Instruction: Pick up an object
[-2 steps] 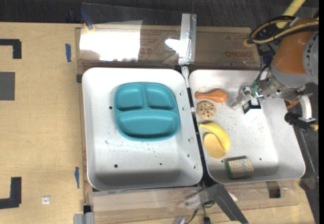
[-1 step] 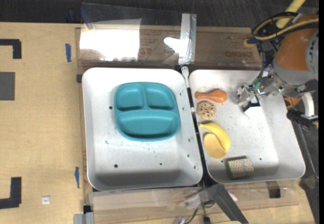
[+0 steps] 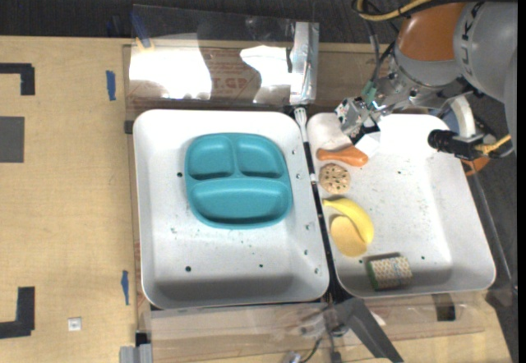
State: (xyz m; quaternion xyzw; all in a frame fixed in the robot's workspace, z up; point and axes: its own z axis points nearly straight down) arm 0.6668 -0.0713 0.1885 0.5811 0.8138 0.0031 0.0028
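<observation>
jaws [image 3: 355, 117] above carrot [image 3: 343, 156], right bin [image 3: 427, 213].

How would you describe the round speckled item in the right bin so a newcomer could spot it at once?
Find the right bin and follow its left wall. Between the orange carrot above and the yellow banana below lies the cookie: flat, round, tan, dotted with dark specks.

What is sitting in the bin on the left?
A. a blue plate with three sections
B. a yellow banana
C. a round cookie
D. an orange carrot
A: the blue divided plate lies alone in the left bin, while the food toys sit in the right bin.
</observation>
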